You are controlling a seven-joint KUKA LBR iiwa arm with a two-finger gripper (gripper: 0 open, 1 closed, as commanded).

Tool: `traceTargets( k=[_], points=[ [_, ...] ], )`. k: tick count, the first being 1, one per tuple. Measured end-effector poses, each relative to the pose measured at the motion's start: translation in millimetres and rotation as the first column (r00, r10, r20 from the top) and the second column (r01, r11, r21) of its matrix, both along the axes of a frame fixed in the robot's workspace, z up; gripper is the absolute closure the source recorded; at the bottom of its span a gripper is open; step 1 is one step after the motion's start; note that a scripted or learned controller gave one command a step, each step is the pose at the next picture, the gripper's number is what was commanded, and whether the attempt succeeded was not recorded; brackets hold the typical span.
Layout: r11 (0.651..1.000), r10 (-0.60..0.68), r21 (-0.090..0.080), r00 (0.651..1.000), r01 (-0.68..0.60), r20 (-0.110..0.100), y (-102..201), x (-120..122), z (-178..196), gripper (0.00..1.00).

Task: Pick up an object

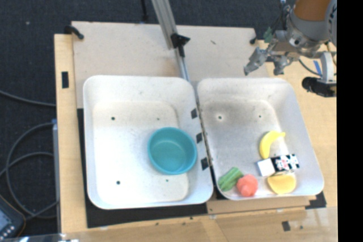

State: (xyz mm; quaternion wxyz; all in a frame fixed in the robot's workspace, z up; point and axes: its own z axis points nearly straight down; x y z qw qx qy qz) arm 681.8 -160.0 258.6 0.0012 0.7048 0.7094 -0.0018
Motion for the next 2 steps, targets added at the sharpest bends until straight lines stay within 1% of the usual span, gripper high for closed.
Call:
traceTargets(
  k=[1,2],
  points=[
    [1.000,0.001,0.000,1.000,-0.001,0.000,0,0,0,0.00],
    [1.000,-0.002,0.002,1.000,0.002,-0.002,7,5,-51,0.00]
  ],
)
